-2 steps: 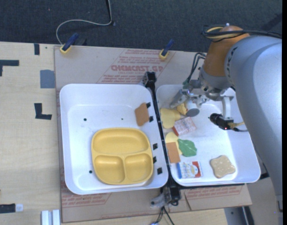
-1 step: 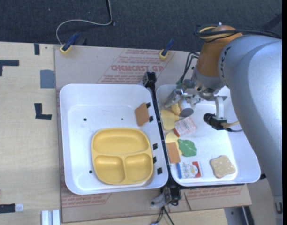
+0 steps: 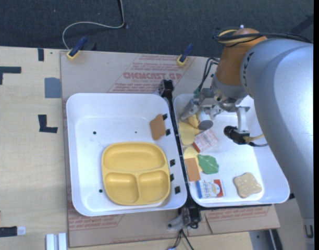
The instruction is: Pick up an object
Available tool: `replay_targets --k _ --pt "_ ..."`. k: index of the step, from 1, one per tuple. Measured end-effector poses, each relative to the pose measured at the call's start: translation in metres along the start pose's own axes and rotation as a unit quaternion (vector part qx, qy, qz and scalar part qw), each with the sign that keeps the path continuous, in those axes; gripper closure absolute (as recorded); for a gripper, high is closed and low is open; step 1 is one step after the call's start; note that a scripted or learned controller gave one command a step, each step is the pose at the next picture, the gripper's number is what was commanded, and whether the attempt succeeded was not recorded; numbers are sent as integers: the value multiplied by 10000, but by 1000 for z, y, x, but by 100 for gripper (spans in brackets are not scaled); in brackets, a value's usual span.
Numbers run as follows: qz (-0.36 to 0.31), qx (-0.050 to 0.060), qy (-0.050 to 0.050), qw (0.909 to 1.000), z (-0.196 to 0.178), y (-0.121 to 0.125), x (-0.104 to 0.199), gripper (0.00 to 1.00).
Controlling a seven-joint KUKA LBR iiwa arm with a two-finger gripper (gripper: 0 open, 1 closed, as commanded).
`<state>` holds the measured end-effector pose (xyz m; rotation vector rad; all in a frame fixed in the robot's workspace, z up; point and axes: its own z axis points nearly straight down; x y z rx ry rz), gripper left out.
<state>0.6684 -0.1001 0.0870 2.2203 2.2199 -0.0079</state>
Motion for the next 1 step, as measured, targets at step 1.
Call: replay_targets --k 1 --pt "-6 -3 0 10000 -12 1 0 100"
